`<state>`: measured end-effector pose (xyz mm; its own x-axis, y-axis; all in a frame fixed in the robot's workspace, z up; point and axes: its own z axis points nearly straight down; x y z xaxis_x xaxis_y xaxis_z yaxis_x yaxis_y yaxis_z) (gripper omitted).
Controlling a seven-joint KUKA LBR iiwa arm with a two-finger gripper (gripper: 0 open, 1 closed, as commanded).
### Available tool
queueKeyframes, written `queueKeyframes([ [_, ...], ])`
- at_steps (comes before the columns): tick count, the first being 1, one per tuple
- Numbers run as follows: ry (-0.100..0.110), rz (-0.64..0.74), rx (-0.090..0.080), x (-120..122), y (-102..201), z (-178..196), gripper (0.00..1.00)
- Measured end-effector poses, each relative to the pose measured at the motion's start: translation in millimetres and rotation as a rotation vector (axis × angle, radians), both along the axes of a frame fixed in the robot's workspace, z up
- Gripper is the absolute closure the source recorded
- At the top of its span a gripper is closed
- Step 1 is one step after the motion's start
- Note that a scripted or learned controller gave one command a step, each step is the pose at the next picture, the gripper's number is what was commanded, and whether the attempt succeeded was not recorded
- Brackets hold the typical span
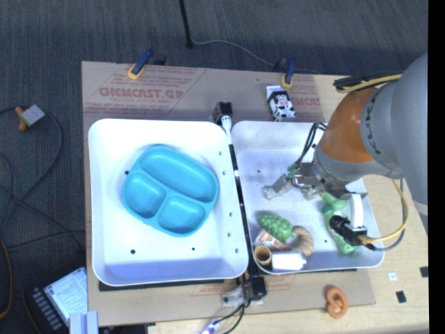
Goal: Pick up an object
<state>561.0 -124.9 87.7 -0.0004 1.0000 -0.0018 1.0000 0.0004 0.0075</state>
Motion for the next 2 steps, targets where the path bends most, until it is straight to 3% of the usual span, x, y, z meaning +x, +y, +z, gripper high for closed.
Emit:
queueKeyframes([
  [1,0.007,-0.002,0.0,-75.6,-13.1,11.3,0.0],
  [2,0.008,-0.002,0.002,-75.4,-12.4,20.6,1.0],
])
